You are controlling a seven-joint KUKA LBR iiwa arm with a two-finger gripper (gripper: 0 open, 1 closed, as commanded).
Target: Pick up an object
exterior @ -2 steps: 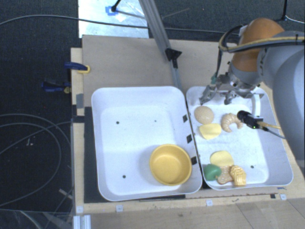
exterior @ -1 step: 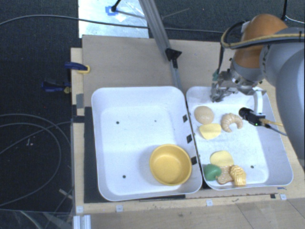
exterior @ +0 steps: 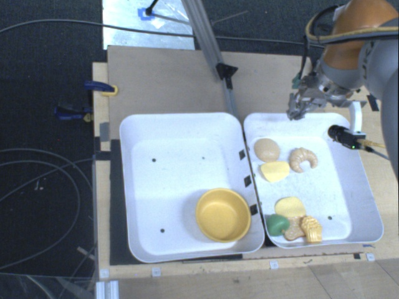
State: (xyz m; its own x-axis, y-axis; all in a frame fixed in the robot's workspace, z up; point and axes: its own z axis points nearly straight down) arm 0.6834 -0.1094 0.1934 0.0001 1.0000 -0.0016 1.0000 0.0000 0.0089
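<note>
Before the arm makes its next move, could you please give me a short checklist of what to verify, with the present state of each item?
1. Gripper over a bin holding objects: ok, it hangs at the far rim of the right white bin.
2. Gripper directly above a target: not ok, the nearest piece, the round beige bun, lies nearer the camera.
3. Target free of neighbours: ok for the curved tan croissant, which lies apart from the pale yellow wedge.
4. Something between the gripper tips: cannot tell.
5. Yellow plastic bowl out of the way: ok, it sits in the left white bin.
</note>
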